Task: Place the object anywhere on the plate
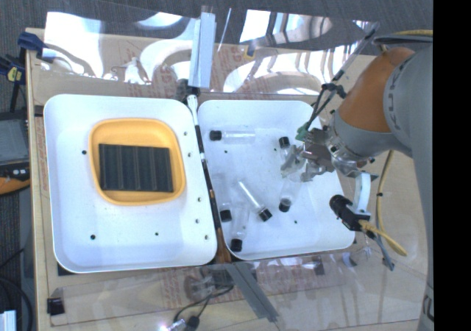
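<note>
Right of centre, the gripper [298,162] hangs low over the right bin [324,234], a cluster of pale metal parts below the orange-banded wrist; whether it is open or clasps anything cannot be told. Clear plastic tubes with black caps lie scattered on the bin's smooth white floor: one [229,134] at upper left, another [250,198] slanted toward the lower middle. Left of frame, the yellow rounded-square plate [103,138], with a dark ribbed centre, sits in the left bin [66,241].
</note>
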Robot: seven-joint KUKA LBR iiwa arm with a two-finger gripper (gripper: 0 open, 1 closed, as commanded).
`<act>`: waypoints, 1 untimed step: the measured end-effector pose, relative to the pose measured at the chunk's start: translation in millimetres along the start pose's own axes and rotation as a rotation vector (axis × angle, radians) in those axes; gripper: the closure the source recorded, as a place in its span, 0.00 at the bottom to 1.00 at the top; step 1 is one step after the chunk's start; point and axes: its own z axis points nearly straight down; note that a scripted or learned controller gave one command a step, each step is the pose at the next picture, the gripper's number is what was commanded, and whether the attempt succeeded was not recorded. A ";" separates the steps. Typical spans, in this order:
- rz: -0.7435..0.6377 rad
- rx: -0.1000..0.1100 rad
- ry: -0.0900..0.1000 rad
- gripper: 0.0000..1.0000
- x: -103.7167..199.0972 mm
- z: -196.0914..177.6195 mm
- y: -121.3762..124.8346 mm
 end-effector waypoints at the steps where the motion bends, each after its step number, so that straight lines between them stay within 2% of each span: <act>1: -0.269 0.003 -0.001 1.00 2.3 23.7 -56.3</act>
